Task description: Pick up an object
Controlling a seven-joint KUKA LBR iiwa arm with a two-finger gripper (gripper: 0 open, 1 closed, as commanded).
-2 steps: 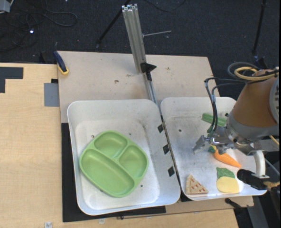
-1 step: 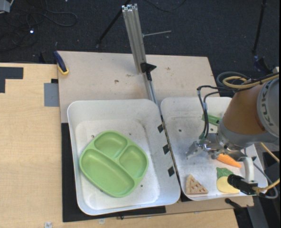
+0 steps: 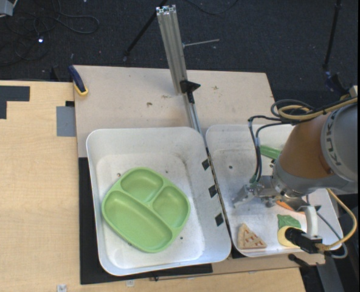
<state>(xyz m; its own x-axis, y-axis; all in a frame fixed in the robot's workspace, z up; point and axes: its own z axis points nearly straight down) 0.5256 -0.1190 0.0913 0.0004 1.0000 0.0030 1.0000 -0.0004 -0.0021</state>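
Seemingly mid-reach, the end effector (image 3: 253,194), its grip state impossible to tell, hovers low in the right bin (image 3: 228,140); next it must descend toward the waffle wedge (image 3: 250,238).

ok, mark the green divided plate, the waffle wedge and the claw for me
green divided plate (image 3: 145,208): camera view, ridge between its compartments, left bin.
waffle wedge (image 3: 250,238): camera view, middle of its gridded face, right bin.
claw (image 3: 253,194): camera view, metal tip area under the wrist.

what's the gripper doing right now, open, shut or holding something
gripper: low in the right bin, and whether it is open, shut or holding anything cannot be told from this view.
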